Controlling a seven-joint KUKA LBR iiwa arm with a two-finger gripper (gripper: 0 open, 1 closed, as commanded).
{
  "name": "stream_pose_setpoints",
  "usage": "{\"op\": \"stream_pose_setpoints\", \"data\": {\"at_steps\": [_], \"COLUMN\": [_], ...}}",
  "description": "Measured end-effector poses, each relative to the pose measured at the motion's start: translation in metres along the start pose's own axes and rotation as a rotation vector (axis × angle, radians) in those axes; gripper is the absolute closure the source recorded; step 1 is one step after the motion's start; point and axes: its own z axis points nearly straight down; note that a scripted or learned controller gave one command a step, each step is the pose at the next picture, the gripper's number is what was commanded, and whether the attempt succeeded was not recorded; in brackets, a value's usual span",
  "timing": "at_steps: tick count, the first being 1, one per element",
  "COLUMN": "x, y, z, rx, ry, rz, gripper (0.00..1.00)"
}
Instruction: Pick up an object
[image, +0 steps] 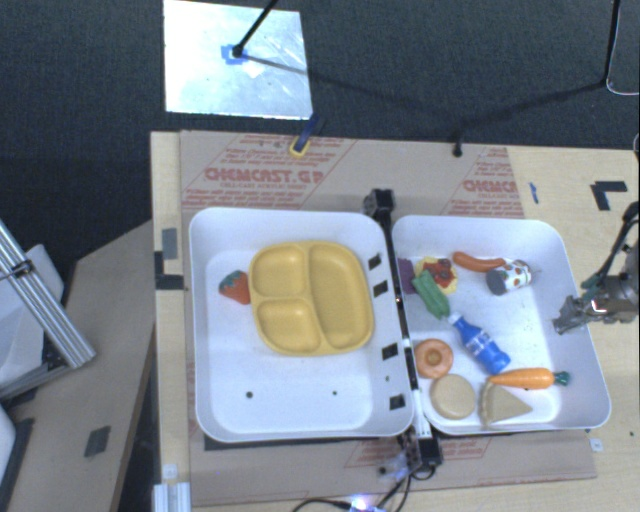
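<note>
1. Gripper (572, 318) at right bin's (570, 262) right rim; opening impossible to tell, nothing visibly held.
2. Nearest pickable things: orange carrot (524, 378) and blue bottle (481, 343), well apart from it.
3. Yellow tray (305, 297) in left bin (215, 385).

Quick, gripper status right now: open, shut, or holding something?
Gripper: cannot be told; it sits at the right bin's right edge, with no object seen in it.
</note>
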Motion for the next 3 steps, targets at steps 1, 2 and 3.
{"op": "stream_pose_setpoints", "data": {"at_steps": [1, 2, 3], "x": [0.041, 0.094, 0.142], "y": [0.022, 0.051, 0.066], "z": [0.007, -0.003, 0.002], "rx": [0.000, -0.001, 0.000], "ry": [0.001, 0.003, 0.002], "rz": [-0.004, -0.006, -0.004], "gripper": [1.00, 1.00, 1.00]}}
